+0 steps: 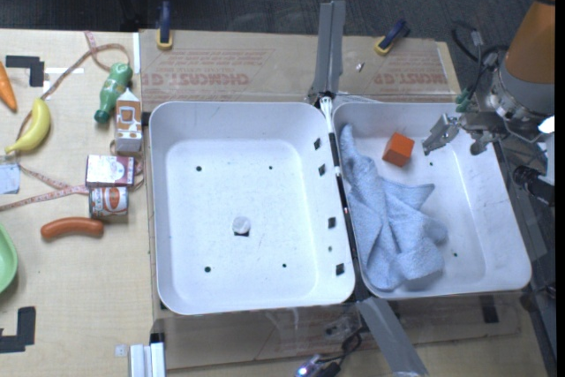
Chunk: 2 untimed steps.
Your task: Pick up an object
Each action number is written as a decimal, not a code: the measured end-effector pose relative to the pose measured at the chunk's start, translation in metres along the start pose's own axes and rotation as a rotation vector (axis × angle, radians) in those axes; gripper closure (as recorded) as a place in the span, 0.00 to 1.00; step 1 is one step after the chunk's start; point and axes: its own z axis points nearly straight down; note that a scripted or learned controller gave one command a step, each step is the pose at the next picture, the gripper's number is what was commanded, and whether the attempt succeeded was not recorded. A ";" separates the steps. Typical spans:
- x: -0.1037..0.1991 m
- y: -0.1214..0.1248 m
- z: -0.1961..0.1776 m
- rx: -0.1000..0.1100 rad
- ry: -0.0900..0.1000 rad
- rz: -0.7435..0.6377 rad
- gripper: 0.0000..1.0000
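Nearest the camera, in the right bin, a crumpled light-blue cloth running from the front wall back along the divider. Just behind the cloth, an orange block, resting on the bin floor near the cloth's upper fold. To the block's right, above the bin's far right corner, the gripper, fingers apart with nothing between them; block lying left of the fingertips, close but not touching. In the left bin, one small pale round object. Beyond, left of the bins, banana and green bottle.
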 end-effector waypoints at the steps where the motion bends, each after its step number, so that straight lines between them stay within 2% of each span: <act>1: 0.003 0.039 0.122 -0.002 0.000 -0.294 0.00; 2: 0.050 0.074 0.125 -0.005 -0.002 -0.289 0.00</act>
